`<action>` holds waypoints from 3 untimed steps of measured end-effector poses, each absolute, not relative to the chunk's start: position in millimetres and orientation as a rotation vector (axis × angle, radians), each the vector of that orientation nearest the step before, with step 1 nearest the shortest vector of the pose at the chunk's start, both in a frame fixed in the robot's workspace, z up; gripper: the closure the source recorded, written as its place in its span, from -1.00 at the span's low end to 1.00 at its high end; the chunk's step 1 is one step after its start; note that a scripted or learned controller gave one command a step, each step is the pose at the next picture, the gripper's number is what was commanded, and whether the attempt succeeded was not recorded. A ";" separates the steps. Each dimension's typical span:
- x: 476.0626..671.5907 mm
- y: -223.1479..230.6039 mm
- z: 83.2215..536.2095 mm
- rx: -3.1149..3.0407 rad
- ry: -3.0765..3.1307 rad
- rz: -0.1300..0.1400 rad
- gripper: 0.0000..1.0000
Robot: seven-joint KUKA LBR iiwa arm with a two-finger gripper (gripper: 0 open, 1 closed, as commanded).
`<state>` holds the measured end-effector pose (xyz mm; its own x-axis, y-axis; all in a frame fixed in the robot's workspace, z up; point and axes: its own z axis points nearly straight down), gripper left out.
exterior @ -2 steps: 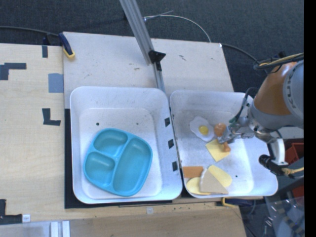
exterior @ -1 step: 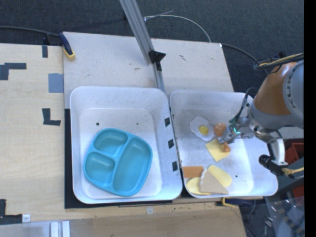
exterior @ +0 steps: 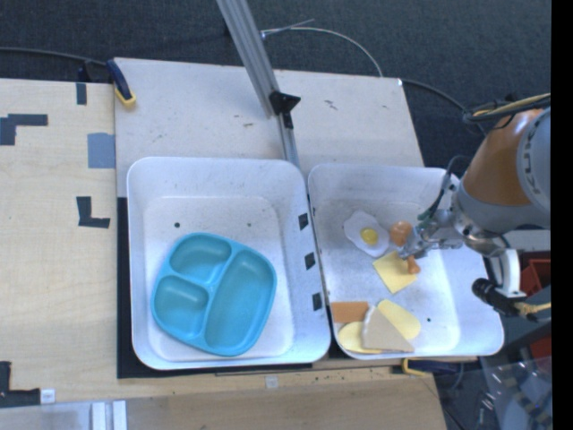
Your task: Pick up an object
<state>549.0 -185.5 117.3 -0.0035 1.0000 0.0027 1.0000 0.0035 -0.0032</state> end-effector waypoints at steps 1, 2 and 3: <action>516.1 -157.4 210.3 -2.221 -2.227 -0.005 1.00; 489.8 -65.0 309.3 -2.213 -2.234 -0.009 1.00; 514.2 -121.1 210.8 -2.221 -2.214 0.011 1.00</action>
